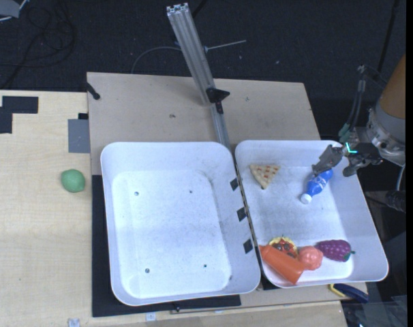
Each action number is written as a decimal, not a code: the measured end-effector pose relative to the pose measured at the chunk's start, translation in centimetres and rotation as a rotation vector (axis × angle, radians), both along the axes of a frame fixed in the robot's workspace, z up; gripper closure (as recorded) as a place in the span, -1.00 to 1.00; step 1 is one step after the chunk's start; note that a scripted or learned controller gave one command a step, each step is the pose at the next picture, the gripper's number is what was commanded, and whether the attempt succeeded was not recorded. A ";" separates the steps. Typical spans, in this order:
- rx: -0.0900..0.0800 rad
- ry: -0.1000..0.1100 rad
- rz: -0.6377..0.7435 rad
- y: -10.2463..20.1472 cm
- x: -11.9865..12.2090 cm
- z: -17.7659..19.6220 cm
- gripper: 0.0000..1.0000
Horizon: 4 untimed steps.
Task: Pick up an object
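Clearly your gripper (337,159) hung with fingers spread above the small blue plastic bottle (316,185); you needed to straddle its middle.

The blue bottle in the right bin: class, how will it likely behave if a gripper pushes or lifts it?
The blue bottle lies on its side, so a sideways push would probably roll it. It looks small and plastic, so likely light and stiff. Its rounded body may slip between the fingers of the gripper hovering just above it.
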<state>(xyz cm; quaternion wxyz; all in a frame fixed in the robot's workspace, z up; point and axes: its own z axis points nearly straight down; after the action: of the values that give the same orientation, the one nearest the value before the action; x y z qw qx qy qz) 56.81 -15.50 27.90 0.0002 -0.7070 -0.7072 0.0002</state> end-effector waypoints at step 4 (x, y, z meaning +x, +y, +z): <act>0.001 0.005 0.000 0.6 0.7 -14.5 -1.00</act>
<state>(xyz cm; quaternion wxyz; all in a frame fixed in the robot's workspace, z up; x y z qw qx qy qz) 57.49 -14.91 13.40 0.0023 -0.7069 -0.7073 0.0016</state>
